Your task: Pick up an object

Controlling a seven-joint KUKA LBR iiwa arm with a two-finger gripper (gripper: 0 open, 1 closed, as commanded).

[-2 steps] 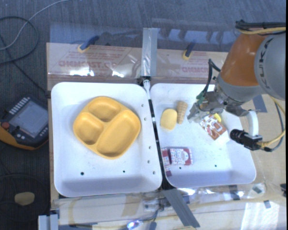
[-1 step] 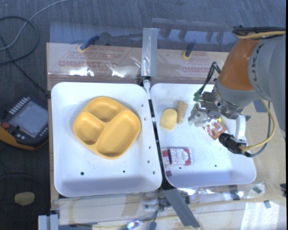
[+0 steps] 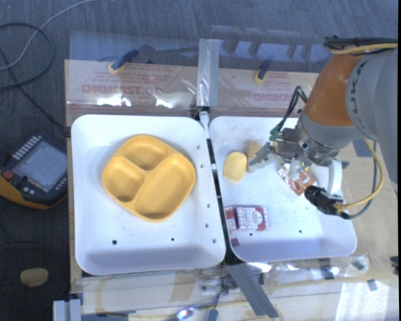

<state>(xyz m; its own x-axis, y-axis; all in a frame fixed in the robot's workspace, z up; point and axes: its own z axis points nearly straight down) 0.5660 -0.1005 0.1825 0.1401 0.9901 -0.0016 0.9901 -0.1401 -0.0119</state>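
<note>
1. a pale yellow lump lies in the right bin, near that bin's left wall and apart from everything else in it.
2. the jaws sit just right of the yellow lump, one grey finger pointing at it; whether they are apart or together cannot be told, and nothing shows between them.
3. a small tan piece lies just above and right of the lump, partly behind the finger.
4. a red packet with white print too small to read lies below the lump, near the bin's front.
5. a crinkled red and white wrapper lies to the right, under the wrist.
6. the left bin holds a yellow three-part tray.
7. behind both bins, a board on the worktop bears faint red lettering under plastic, not readable.
</note>
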